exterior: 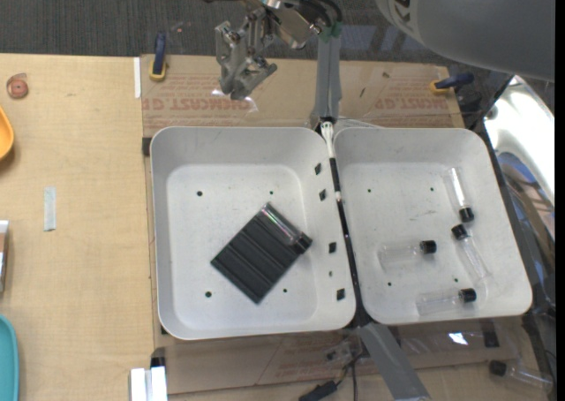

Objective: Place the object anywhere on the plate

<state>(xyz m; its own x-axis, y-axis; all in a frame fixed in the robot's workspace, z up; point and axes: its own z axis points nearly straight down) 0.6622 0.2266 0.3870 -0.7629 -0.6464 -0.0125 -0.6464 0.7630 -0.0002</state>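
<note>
1. Plate, dark and ribbed, lies in the left bin, long axis running 7 to 1 o'clock.
2. End effector hangs well beyond the bin; the plate lies toward 6 o'clock of it.
3. A clear tube rests on the plate's upper edge.

Even overhead light washes a bench in a sharp, slightly grainy frame.

The two white bins read bright but hold detail, with soft grey shading along their inner walls. A hard glare burns out on a shiny surface at right. The dark ribbed plate casts almost no shadow. The arm's grey housing, closest to the lens, looms soft and out of focus; the gripper looks faintly blurred.
</note>
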